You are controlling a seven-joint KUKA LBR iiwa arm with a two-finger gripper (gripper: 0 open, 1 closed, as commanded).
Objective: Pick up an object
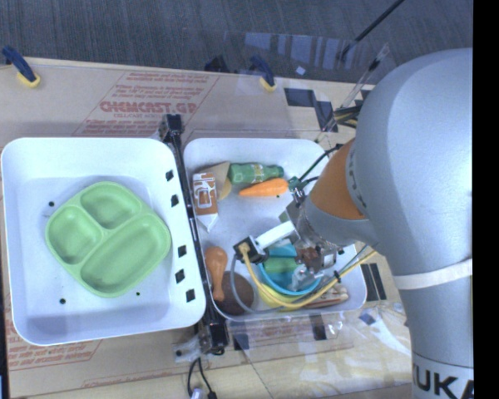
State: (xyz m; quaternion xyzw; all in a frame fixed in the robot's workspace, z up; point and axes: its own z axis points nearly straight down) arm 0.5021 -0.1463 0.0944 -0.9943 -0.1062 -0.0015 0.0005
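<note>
Camera view: arm (416, 181) reaches in from the right over the right bin (233, 152), with the gripper (309, 260) low in that bin's near-right part, directly above a blue bowl (287, 283) ringed by a yellow band. State of the jaws: cannot tell, as the wrist and cabling hide them.

Right bin contents: green bottle-like item (254, 173) at the far side, orange carrot (264, 189) just near of it, brown carton (205, 194) against the left wall, tan wooden-looking piece (217, 266) and a dark round object (237, 293) at the near-left. Left bin (17, 223) carries a green divided plate (108, 238).

Progress, as judged: no object is seen between the jaws and nothing is lifted clear of the bin. The gripper sits at grasp height over the blue bowl, the likely target, so the approach looks done. Closing, lifting and confirming the hold are left. Risk: the clutter near the bowl may foul the grip.
</note>
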